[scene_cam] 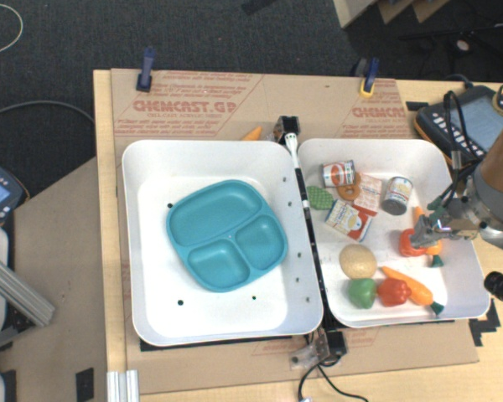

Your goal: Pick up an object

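The right bin (453, 308) holds several small objects. A red and white can (339, 174) and a silver can (396, 195) lie toward the back. A small printed box (350, 218) sits near the middle. Along the front lie a tan potato (358, 261), a green pepper (362, 292), a red pepper (393, 291) and an orange carrot (412, 283). A red-orange toy (413, 242) sits at the right of the bin. My gripper (438, 228) hangs low at that toy's right edge, partly covering it; contact is unclear.
The left bin (142, 174) carries a teal divided plate (226, 234). A green patch (319, 198) and a brown ring (350, 191) lie by the box. The bins' shared rim (306, 224) runs between them. A dark device (453, 120) sits behind the right bin.
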Motion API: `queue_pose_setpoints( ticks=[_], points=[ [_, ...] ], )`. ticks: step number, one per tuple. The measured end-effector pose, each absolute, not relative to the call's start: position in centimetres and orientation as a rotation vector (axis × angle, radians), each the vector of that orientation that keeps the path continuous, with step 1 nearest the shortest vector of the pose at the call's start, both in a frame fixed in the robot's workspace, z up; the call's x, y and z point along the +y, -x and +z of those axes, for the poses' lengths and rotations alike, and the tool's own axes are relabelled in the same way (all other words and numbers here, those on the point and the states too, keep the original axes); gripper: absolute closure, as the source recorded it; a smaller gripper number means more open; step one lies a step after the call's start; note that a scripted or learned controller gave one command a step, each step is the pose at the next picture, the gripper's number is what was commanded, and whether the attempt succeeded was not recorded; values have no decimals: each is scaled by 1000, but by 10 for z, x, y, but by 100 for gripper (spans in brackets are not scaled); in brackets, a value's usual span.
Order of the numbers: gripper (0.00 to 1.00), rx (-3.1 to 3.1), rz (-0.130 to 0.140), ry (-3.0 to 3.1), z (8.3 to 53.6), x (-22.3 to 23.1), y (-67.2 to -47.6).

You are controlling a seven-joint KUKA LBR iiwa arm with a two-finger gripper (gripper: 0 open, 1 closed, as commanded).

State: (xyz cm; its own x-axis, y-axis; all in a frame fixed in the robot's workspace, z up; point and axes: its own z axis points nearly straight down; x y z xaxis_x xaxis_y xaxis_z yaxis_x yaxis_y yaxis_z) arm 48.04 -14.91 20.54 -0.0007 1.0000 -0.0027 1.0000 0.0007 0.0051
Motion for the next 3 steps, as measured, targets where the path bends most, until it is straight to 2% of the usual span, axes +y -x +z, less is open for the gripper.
queue_pose_setpoints(
  ticks=[1,2,3],
  points=[
    [100,2227,-2,-2223,179,-127,-479],
    [100,2226,10,-2209,257,-70,-481],
    [100,2237,13,-2204,308,44,-480]
  ],
)
